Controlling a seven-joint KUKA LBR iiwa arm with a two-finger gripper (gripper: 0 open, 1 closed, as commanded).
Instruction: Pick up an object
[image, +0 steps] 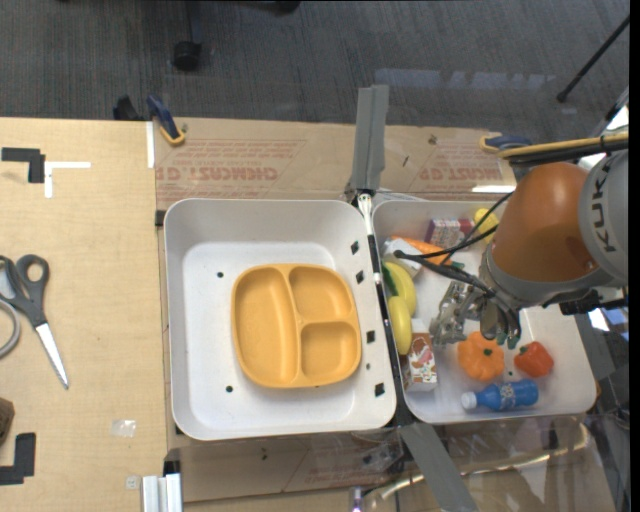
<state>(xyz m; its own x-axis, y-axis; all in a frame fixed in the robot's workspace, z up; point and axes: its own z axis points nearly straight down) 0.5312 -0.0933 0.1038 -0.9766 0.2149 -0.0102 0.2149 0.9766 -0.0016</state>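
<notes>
The gripper (470, 318) hangs low in the right bin (575, 395), over the clutter of toy food, and whether it is released or clenched cannot be told from this slanted view; nothing visibly sits in its grasp. The nearest candidate is the small orange pumpkin (481, 360), lying on the bin floor just below and to the right of the gripper, close beside a red-orange pepper-like toy (535, 358) and just above the blue bottle (503, 398).

The pumpkin looks like a hollow plastic toy: light, stiff, smooth and probably a bit slippery (its rounded ribs would let a pinch slide off). It is roughly round, so it has no real long axis; its green stem seems to point up and slightly away. A grasp across its widest middle, from above, looks safest.

The yellow banana (400, 318) lies along the bin's left wall, its long axis running near to far, curved, tips toward the far and near ends. A small red-labelled packet (422, 362) lies at its near end. The blue bottle lies on its side, long axis left to right, its cap end toward the left.

The left bin (190, 330) holds a yellow divided plate (297, 325).
</notes>
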